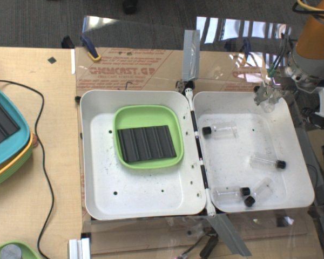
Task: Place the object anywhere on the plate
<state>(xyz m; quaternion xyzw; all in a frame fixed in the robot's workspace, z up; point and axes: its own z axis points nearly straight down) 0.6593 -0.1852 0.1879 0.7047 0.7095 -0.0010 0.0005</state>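
Observation:
A green square plate (123,118) lies in the left bin (97,166), with a dark ridged mat (147,143) on it. Several clear vials with black caps lie in the right bin (297,161): one near the top left (218,130), one at the right (267,161), and two at the front (233,192) (259,192). My gripper (267,95) hangs over the far right corner of the right bin, well away from the plate. Something pale and glassy shows just below the gripper, too blurred to identify.
A hinge strip (197,144) divides the two bins. Cardboard (129,66) lies behind the left bin. Teal and yellow dishes (8,139) sit at the far left on the wooden bench, with a black cable (43,161) running past them.

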